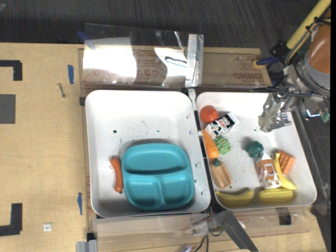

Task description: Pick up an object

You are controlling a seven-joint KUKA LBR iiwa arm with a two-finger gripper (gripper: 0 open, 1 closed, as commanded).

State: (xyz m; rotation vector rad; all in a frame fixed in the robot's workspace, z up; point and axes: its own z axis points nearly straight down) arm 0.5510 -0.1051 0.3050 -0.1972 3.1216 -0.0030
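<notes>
Tray is filling the left bin. Gripper is hovering at the right bin's one o'clock, fingers apparently narrow and holding nothing. Approach step; next, descending toward the broccoli at its seven o'clock.

This is a robotics lab, a test cell rather than any kitchen. The tabletop is bare plywood marked with black tape corners and small blue tape tabs, the sort used to register positions. Left of the hand, two shallow white bins sit side by side, with a sheet of clear plastic taped upright just beyond them over brown cardboard. Beneath and left of the hand lies toy plastic food, not real produce, while the farther bin holds a teal divided tray. The floor past the tabletop is dark grey carpet, office-grade.
</notes>
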